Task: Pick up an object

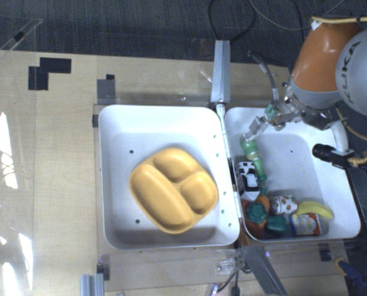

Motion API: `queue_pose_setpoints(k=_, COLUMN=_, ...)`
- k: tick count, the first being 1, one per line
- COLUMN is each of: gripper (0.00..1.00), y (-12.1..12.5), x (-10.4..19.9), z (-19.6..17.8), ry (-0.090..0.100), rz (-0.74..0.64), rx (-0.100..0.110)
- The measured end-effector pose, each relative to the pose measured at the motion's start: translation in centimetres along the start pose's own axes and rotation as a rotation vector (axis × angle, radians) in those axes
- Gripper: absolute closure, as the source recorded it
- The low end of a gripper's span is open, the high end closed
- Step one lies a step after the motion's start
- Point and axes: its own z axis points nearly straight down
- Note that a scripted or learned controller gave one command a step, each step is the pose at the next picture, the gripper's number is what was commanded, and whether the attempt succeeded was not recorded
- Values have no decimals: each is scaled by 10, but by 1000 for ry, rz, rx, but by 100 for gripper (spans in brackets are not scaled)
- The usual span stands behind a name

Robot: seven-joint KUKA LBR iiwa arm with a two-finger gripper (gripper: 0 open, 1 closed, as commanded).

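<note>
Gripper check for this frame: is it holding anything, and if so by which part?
It cannot be told. The gripper is over the right bin, just above a green object by the divider, but whether that object is between its fingers isn't visible.

Readable text: I can make out none from above my bench
Can (306,224): its label in my right bin (294,150) is printed, but too small and blurred for me to read; no brand, no number
Small pack (284,205): red and white markings beside the can; no letters I can tell
Black-and-white toy (250,180): patches only; no writing
Black marks (46,71): plain blocks on the bench (41,184); shapes, not signs or letters
Yellow tray (173,189): bare surface in my left bin (118,125); no label
</note>
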Motion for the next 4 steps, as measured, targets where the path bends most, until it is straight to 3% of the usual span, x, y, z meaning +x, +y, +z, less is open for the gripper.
queue_pose_setpoints(k=1, gripper=0, y=-34, x=-15, z=95, ry=-5, rz=-114, rx=-9)
queue_pose_setpoints(k=2, gripper=100, y=-32, x=-15, z=85, ry=-4, rz=-117, rx=-14)
queue_pose_setpoints(k=3, gripper=100, y=-29, x=-16, z=76, ry=-5, rz=-119, rx=-18)
queue_pose_setpoints(k=4, gripper=100, y=50, x=18, z=-40, ry=-2, rz=-112, rx=-4)
